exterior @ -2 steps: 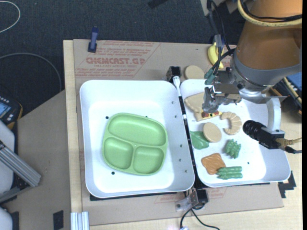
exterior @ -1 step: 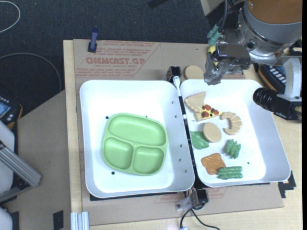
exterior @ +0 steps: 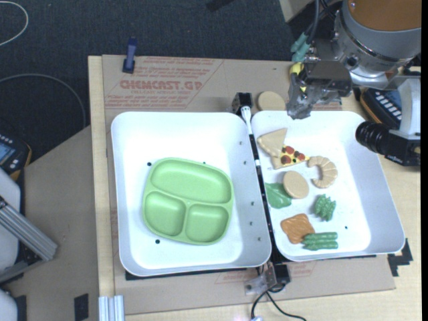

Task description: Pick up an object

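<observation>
My gripper [exterior: 299,110] hangs over the far left edge of the right bin [exterior: 374,179], above the toy food and apart from it. Nothing shows between its tips. Below it lie a pizza slice [exterior: 279,148], a tan croissant [exterior: 324,170], a pale round cookie [exterior: 295,184], a green leaf [exterior: 277,195], a dark green broccoli piece [exterior: 325,207], an orange nugget [exterior: 297,227] and green beans [exterior: 320,241].
The left bin [exterior: 127,179] holds a light green divided plate [exterior: 188,200]. A beige disc [exterior: 271,101] lies on the bench beyond the right bin, close to the gripper. A small blue object [exterior: 130,55] sits at the bench's far left.
</observation>
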### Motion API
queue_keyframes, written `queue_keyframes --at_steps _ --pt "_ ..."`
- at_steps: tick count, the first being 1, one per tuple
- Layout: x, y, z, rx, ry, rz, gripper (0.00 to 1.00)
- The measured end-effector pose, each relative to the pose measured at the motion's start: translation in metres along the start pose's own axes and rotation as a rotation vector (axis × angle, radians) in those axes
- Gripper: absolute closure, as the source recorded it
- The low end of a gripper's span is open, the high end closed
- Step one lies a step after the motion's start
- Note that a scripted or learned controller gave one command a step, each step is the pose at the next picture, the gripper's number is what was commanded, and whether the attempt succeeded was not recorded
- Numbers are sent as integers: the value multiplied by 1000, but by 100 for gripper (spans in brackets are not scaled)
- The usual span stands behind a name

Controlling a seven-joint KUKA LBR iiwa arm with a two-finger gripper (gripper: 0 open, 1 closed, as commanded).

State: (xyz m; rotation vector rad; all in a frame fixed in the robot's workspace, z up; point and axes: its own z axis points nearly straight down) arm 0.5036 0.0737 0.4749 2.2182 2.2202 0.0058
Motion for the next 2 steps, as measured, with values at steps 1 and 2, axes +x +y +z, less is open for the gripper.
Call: queue_keyframes --at_steps 1,2 --pt "6 -26 70 13 -2 2 100" --pt "6 -24 55 0 0 1 100"
